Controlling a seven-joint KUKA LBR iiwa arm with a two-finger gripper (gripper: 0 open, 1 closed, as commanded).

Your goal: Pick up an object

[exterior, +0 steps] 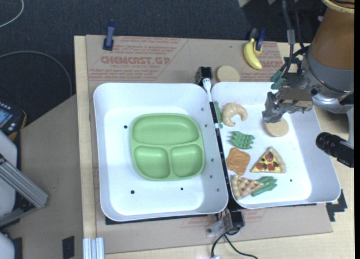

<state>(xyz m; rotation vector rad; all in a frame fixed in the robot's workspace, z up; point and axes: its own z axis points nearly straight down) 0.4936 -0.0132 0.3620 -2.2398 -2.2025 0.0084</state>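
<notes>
**Gripper low over round cookie in right bin**

While the arm (332,44) reaches in from the right, its gripper (274,116) sits low in the right bin (315,190), upper-centre area, tips right at the top-left edge of a round tan cookie (278,128). Fingers look close together, but can't tell if they're shut or pinching anything; nothing visibly between them. Cookie lies flat on bin floor, partly covered by the gripper.

Other items in right bin, all toy food: croissant (233,112) near the upper-left corner, just left of gripper w/ a gap between; green pea pods (242,138) below the croissant; brownish-orange flat piece (238,161) below the peas; pizza slice (269,162) w/ red toppings to its right, below the cookie; second pizza slice (244,185) at the bottom, touching green beans (263,185) beside it.

Left bin (109,139) holds a green divided plate (167,146), 3 compartments, approx centred, right way up.

Outside the bins on the bench (140,55): banana (252,54) behind the right bin, next to a blue clamp (259,39); a tan disc (228,74) just behind the right bin's back-left corner; another blue clamp (109,35) at back left.
</notes>
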